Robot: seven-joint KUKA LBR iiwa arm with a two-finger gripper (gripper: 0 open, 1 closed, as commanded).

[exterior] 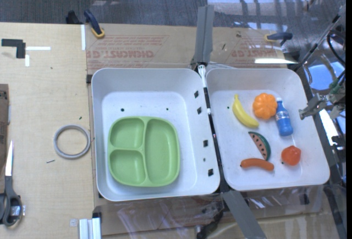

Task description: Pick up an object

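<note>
Nearest, along the lower part of the right bin (316, 177), lie an orange-red sausage (257, 164) and a small red tomato (291, 155), apart from each other with bare floor around each. Either looks like the soundest choice for a pick. Just above them sits a watermelon slice (260, 144), flat and thin, which is likely to be harder to pinch. Farther up, a blue bottle (284, 121) lies touching or just beside an orange toy fruit (264, 105), and a banana (243, 112) lies close on the fruit's left. That cluster is crowded, and a descent there risks nudging a neighbour instead of closing on one thing. The hand (311, 109) hangs at the right rim of this bin, level with the cluster and holding nothing I can see. Whether it is wide or narrow I cannot tell, as it is small and mixed with cables. To do the step well, it should come straight down over the middle of one isolated piece and close across the short width. The sausage calls for squaring to its long axis. The left bin (104, 122) holds a green divided plate (144, 151), which is broad, low and a poor target.
</note>
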